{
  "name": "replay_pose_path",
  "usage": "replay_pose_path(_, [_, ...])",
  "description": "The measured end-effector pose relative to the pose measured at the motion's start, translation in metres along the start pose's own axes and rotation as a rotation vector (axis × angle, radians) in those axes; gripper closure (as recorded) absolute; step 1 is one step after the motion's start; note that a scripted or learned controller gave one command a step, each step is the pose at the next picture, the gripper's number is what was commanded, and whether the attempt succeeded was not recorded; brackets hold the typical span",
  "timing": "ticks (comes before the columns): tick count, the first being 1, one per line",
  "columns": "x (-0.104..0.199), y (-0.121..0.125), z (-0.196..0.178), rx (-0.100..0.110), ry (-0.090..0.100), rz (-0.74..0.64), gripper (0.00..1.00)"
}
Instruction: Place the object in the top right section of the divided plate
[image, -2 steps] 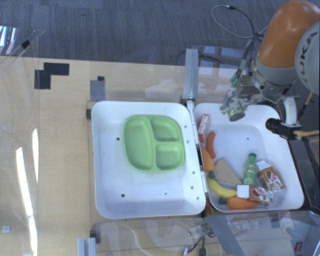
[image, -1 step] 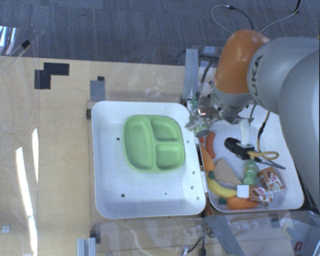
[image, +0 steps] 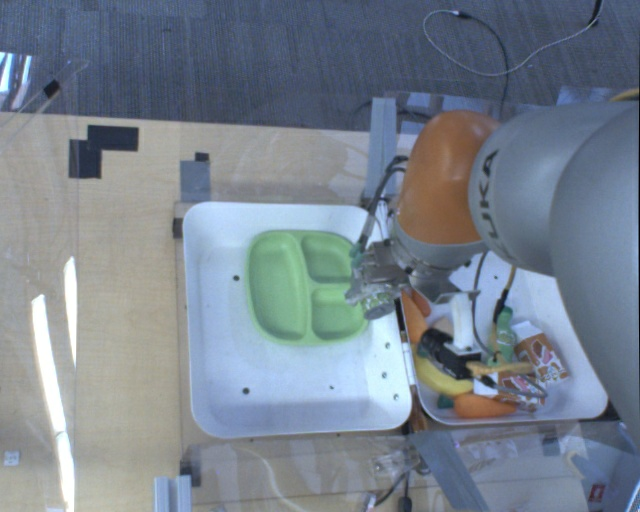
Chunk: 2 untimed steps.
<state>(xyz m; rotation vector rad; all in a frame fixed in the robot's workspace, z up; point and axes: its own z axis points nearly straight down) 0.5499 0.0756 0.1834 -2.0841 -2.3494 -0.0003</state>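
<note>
My bench (image: 120, 330) is the biggest thing here, light wood, with two white bins side by side on it. My arm (image: 560, 150) is next, big and grey with an orange band, reaching in from the right edge of the bench. The left bin (image: 230, 400) holds the green divided plate (image: 280, 290). The right bin (image: 590, 400) holds a pile of little things: a banana (image: 440, 378), something orange (image: 480, 406) and a small packet (image: 545, 360).

My tool (image: 368, 285) is at the right side of the plate, right at the line between its two small sections. I cannot tell if it is apart or together, or if any object is in it. The top right section (image: 325, 255) is just next to my tool, toward the far edge of the bench.
</note>
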Motion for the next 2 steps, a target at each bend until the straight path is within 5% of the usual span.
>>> replay_pose_path(1, [-0.001,0.0,0.0,0.0,0.0,0.002,0.0])
replay_pose_path(2, [0.052,-0.045,-0.022,0.003,0.0,0.345,0.0])
